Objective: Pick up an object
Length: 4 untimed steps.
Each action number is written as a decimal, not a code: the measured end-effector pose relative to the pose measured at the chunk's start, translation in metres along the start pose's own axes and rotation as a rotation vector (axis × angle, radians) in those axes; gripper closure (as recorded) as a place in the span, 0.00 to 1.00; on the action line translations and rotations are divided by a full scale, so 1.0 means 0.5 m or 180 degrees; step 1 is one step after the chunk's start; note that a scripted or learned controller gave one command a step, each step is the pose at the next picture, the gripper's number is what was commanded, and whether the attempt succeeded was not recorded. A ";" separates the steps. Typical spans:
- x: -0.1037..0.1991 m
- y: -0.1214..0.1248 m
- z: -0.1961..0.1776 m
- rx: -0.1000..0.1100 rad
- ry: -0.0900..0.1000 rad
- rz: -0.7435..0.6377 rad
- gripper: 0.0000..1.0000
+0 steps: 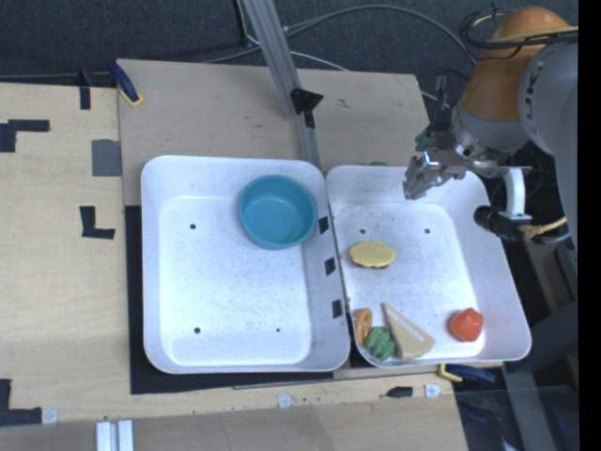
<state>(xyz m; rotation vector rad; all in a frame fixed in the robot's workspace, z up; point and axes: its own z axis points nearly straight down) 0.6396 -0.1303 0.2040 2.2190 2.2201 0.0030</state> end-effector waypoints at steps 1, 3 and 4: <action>0.097 0.013 -0.028 0.0009 0.0004 -0.0011 1.00; 0.301 0.018 -0.022 0.0012 0.0005 -0.0012 1.00; 0.422 0.019 -0.023 0.0012 0.0006 -0.0016 1.00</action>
